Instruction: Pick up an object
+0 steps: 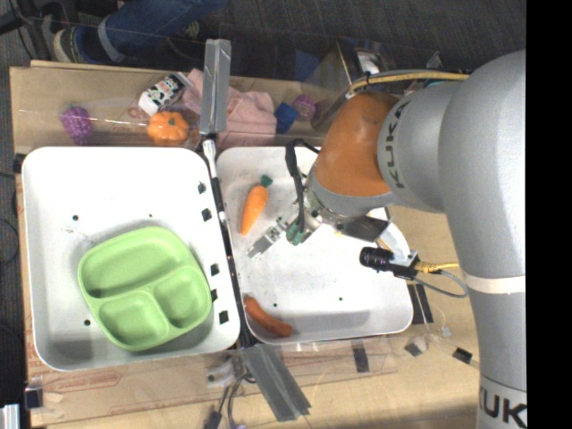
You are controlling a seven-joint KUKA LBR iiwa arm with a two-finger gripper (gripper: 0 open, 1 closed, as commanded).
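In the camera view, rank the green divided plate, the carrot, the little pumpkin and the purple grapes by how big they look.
1. green divided plate, by far the largest
2. carrot
3. little pumpkin
4. purple grapes

Pumpkin and grapes look close in size, so their order is unsure.

Both bins point(116, 172) look like smooth, matt white plastic. In the left one, the green tray point(143, 286) is softly glossy plastic. Right of it, the carrot point(254, 209) looks like matt orange plastic. The arm point(465, 141) has a smooth grey satin shell. Behind the bins lies pink cloth point(246, 113).
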